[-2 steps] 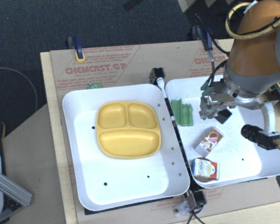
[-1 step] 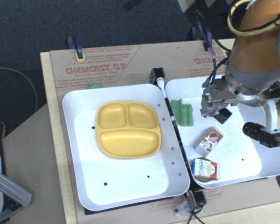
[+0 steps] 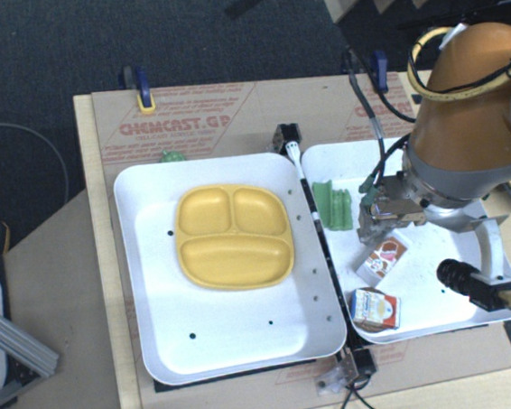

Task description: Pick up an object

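The gripper (image 3: 377, 222) hangs low over the right white bin (image 3: 430, 312), just above the small red-and-white packet (image 3: 381, 259), with the green ribbed block (image 3: 333, 203) beside it; I cannot tell its state. Descending off-centre could nudge the packet toward the orange-and-white carton (image 3: 375, 308). The yellow 3-compartment plastic tray (image 3: 234, 236) sits in the left white bin (image 3: 154, 273).

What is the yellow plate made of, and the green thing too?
The yellow plate looks like smooth moulded plastic: one even colour, rounded compartments, soft shine. The green thing has ridges and a dull surface, maybe plastic or foam; I can't tell which.
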Tool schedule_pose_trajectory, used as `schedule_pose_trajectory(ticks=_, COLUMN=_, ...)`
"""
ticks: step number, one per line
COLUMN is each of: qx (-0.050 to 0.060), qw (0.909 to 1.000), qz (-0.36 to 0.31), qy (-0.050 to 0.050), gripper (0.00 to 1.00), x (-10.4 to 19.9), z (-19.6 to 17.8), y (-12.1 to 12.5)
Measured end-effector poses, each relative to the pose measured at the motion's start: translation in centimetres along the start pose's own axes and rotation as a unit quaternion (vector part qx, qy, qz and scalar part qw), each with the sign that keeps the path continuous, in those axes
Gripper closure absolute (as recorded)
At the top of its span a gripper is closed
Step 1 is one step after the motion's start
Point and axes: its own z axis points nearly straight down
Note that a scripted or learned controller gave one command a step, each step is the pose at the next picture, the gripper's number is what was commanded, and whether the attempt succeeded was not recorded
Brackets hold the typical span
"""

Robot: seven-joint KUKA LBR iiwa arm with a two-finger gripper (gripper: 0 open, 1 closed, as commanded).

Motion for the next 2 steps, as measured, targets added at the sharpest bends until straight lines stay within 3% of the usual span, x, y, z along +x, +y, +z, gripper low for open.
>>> schedule_pose_trajectory(ticks=1, qx=-0.011, qw=0.9999, qz=0.001, qy=-0.002, gripper=1.00, x=-2.28, z=-12.96, y=0.27)
schedule_pose_trajectory(ticks=2, qx=-0.002, qw=1.0000, qz=0.001, qy=-0.001, gripper=1.00, x=-2.11, z=-12.04, y=0.17)
